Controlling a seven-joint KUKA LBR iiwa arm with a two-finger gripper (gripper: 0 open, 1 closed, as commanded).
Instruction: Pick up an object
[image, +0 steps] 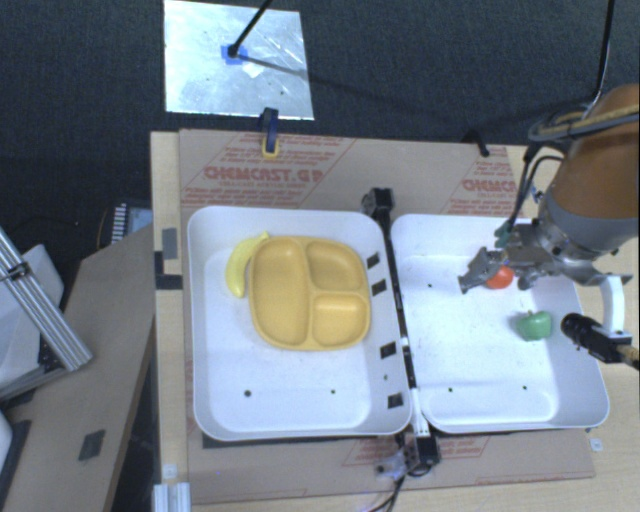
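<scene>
Two bins (300, 420) (one plate (305, 292), banana (238, 265))

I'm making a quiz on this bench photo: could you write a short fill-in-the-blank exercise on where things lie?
1. The yellow divided plate lies in the ____ bin.
2. The banana lies against the plate's ____ side.
3. The green object lies in the ____ bin.
4. The object by the hand is ____.

Missing words: left; left; right; orange
</scene>
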